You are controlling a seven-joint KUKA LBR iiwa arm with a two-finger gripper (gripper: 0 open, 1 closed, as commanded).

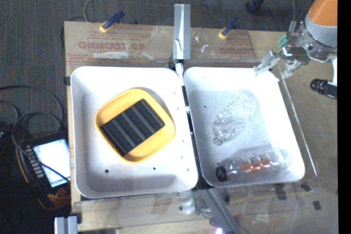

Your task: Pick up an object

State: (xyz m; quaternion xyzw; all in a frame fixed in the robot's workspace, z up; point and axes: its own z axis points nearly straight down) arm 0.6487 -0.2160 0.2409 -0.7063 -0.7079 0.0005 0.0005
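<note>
1. The left white bin (88, 85) is cradling a rounded yellow tray with a ribbed black insert (135, 124).
2. The right bin (293, 134) is holding a crinkled clear plastic bottle (235, 115) and a clear capped bottle (253, 164) lying near its front wall.
3. The claw (274, 62) is hovering over that bin's far right corner, prongs spread, pinching nothing.

Both shallow white bins (88, 90) look like smooth, faintly glossy moulded plastic. Well left of the jaws, the yellow rounded-square tray (109, 109) appears satin plastic, its black ribbed insert (133, 125) matt. Nearer, below-left of the jaws, the clear crumpled bottle (235, 114) is thin, shiny plastic. Farther below, the clear black-capped bottle (255, 163) is glossy. The pale bench board (118, 46) looks like matt wood.
</note>
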